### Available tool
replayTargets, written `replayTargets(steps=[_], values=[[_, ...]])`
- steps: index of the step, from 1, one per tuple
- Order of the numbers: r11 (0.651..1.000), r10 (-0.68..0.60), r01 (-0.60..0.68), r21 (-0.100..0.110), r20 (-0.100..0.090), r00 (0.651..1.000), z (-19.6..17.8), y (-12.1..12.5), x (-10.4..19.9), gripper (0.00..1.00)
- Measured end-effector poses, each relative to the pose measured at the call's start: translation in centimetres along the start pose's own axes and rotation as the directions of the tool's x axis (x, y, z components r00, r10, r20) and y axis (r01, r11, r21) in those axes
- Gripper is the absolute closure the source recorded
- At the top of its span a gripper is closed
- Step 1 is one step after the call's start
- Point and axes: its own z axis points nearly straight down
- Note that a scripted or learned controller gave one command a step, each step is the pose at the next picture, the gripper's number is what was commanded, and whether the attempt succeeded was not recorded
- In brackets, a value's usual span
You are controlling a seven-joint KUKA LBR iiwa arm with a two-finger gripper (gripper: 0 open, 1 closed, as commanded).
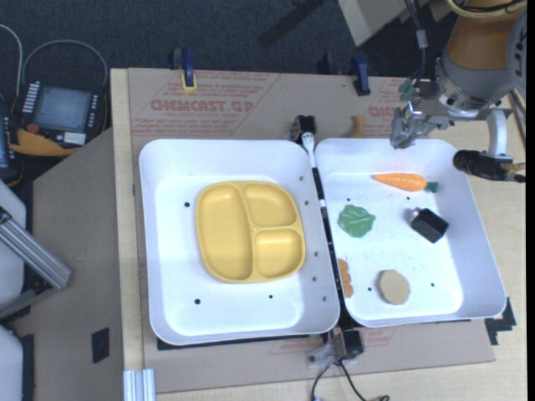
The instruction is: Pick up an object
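1. the gripper (407,132) hangs above the far rim of the right bin (481,249), just beyond the carrot (399,181). nothing sits between its fingers; how wide the jaws stand i cannot tell from this slant.
2. no object is lifted yet. the carrot lies nearest, on the bin floor just on the near side of the gripper. the green leaf (356,220) is nearer than the carrot and to its left, the black block (429,225) nearer and to its right, the tan disc (394,286) well nearer.
3. risk: a straight descent from here likely meets the bin rim or bare floor beyond the carrot, closing on nothing.
4. risk: the carrot is round and tapered, so a grip near its thin end may let it roll or slip out.
5. risk: the leaf and disc look flat, so fingers may skid over them.
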Motion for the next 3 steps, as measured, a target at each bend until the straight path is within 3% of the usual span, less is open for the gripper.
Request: replayTargets(steps=[3], values=[[1.000,-0.003,0.003,0.008,-0.002,1.000,1.5,-8.3,12.9,1.00]])
